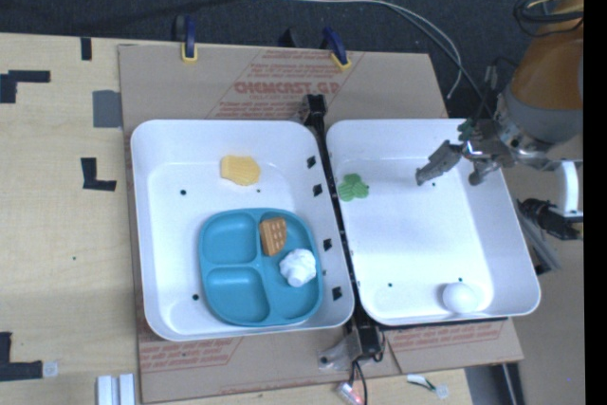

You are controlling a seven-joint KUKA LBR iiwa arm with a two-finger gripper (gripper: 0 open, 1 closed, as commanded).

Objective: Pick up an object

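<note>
Candidate objects sit in both bins. In the right white plastic bin (493,232): a small green leafy-looking piece (354,188) lies on the floor close to the left wall, upper half, and a white round ball-like object (462,297) sits near the front edge, toward the right corner. They are well apart from each other.

In the left white plastic bin (156,204): a flat yellow irregular piece (240,170) lies on the bin floor in the upper middle, just above a blue three-compartment plastic tray (232,285). The tray's upper-right compartment holds a tan waffle-textured piece (273,235); a white crumpled lump (299,267) sits right below it, at the tray's right side over the divider.

The two-finger gripper (455,161) is above the upper right part of the right bin, hanging off the grey arm with orange band (545,81) that enters from the right. One dark finger (433,166) sticks out to the left and down, another prong points down nearer the wrist; they look spread apart with nothing between them. The gripper touches no object: the green piece is left of it with a clear gap, the white ball is well below it.

Both bins rest on a brown cardboard sheet (275,85) clamped at its top edge by two blue-and-yellow clamps (189,41).
</note>
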